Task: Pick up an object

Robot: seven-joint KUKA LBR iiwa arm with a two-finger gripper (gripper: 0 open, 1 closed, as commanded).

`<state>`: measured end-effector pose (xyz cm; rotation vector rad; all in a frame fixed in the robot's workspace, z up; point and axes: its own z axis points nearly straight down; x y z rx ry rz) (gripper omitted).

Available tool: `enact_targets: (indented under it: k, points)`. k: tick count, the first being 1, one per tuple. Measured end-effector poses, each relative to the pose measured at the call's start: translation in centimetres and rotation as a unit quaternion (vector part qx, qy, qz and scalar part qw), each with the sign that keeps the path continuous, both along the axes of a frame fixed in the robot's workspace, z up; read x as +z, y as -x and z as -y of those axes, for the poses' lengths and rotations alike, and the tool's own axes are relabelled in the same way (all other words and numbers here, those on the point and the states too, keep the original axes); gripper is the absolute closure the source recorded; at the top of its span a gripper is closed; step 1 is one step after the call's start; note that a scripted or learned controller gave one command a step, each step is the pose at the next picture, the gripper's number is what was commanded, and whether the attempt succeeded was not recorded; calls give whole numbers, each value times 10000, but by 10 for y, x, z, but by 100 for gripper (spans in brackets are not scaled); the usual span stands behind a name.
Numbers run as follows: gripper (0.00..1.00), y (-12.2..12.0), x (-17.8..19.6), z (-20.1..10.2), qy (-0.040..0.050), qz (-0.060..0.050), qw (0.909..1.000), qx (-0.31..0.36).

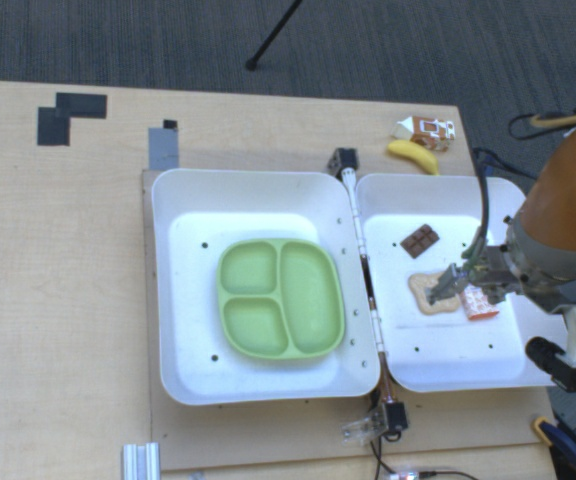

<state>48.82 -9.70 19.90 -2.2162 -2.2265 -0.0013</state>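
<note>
The gripper (460, 280) hangs low over the right bin (448, 363), near its right wall, just above a tan bread slice (430, 292) and a red-and-white packet (481, 306); its grip cannot be told. A brown chocolate piece (420, 239) lies toward that bin's far edge, and a green divided plate (278, 299) sits in the middle of the left bin (183, 268).

The tabletop (58, 298) is light wood and carries 2 shallow white bins side by side: the left bin (183, 298) and the right bin (448, 363), their inner edges touching. Behind the right bin lie a yellow banana (413, 154) and, just beside it, a small packet (428, 128). Near the tabletop's far left edge sit dark flat patches (68, 116). A grey block (164, 146) stands behind the left bin.
</note>
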Motion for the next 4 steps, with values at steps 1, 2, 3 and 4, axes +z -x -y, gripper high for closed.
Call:
enact_targets:
  k: [1,2,3,4]
  points:
    - [0,1,-109,-2,2,12,10000,-11]
    - [100,-1,-98,-2,0,28,10000,-5]
    - [0,-1,-98,-2,-1,26,10000,-4]
    - [100,-2,-88,-3,-4,40,10000,2]
